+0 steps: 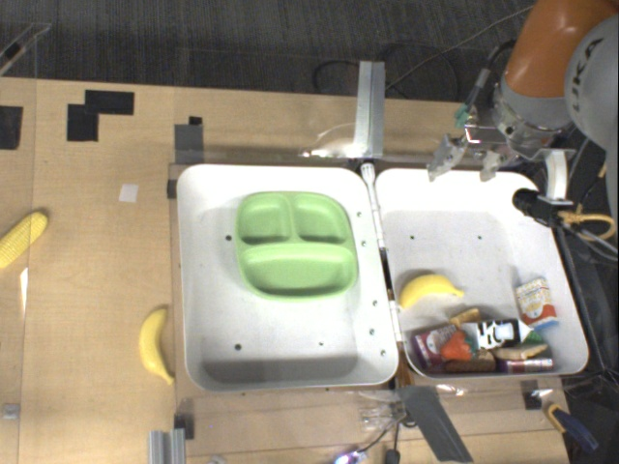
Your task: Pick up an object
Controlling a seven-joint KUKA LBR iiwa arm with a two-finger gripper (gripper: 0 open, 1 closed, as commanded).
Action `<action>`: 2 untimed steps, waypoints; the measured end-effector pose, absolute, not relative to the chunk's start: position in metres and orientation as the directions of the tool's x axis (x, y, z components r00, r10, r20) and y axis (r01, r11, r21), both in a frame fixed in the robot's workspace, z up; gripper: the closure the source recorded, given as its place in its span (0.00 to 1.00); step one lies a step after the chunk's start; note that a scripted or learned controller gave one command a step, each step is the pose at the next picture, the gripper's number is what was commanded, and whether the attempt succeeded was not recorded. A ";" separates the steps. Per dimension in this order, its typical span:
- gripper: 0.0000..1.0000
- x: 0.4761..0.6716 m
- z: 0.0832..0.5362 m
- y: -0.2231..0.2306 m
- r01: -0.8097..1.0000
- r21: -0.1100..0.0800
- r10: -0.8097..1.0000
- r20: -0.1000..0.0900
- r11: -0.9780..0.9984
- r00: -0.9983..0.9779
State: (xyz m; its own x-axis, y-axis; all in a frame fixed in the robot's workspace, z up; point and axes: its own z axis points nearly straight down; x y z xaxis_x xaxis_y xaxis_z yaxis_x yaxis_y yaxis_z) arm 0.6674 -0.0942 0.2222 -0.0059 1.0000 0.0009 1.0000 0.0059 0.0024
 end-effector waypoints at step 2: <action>0.00 0.512 0.093 -0.115 0.962 0.003 0.962 0.000 0.271 -0.271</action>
